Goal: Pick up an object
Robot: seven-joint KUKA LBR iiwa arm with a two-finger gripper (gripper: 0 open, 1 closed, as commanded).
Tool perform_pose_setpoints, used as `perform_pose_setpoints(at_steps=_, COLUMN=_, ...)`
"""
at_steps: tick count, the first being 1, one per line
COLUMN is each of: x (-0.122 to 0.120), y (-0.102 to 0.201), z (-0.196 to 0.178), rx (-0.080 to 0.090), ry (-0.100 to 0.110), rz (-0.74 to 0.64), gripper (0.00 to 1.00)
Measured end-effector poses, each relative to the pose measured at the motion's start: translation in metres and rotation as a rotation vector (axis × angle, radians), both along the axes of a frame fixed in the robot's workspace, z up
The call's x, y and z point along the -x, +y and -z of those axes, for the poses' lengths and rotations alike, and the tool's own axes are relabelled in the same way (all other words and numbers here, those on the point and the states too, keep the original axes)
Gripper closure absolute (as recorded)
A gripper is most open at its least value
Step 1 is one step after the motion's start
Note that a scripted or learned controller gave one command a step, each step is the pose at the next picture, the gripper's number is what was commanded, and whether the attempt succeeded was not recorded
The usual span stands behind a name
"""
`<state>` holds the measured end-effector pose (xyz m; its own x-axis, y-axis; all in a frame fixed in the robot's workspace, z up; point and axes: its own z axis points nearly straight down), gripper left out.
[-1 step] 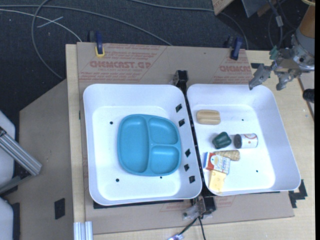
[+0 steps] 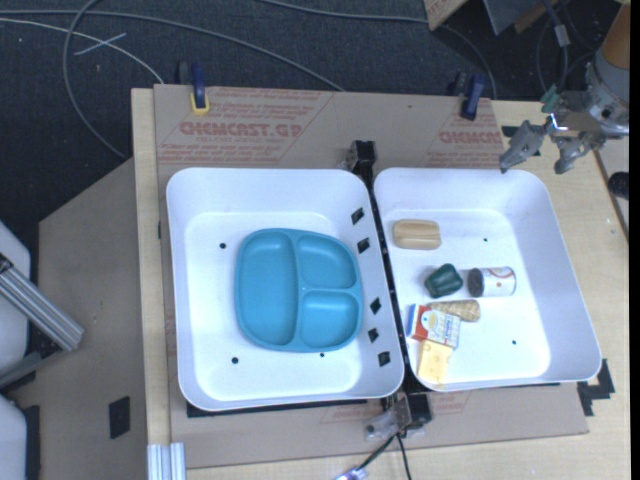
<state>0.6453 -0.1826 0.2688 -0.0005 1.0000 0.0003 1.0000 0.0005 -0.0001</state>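
A dark carpeted floor with loose white cables surrounds the desk (image 2: 150, 268), a pale board clamped at its far edge by two blue clips. On it sit two shallow white bins side by side. The left bin (image 2: 200, 368) holds a blue divided plate (image 2: 297, 290), the largest item by far. The right bin (image 2: 560, 298) carries the smaller candidates: a flat red, white and yellow packet (image 2: 436, 336) near its front left, a tan bread-like roll (image 2: 416, 234) toward the back, a small white can with a dark end (image 2: 492, 282) lying on its side, a dark green lump (image 2: 443, 281) touching or just beside the can, and a tan wedge (image 2: 462, 311) just in front of them.

The claw (image 2: 545, 148) hangs beyond the far right corner of the right bin, its fingers apart with nothing between them. Judging by that, the task is at its approach step: nothing is picked yet. The next move calls for choosing a target, travelling in over the right bin and descending. The roll stands well apart from the rest, so it looks the easier grasp; the can, lump and wedge crowd each other.
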Motion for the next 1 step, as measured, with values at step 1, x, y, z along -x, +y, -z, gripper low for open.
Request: perform_pose_setpoints(at_steps=1, x=-0.0009, y=-0.0044, z=0.0433, rx=-0.001, ry=0.005, rz=0.001, gripper=0.00)
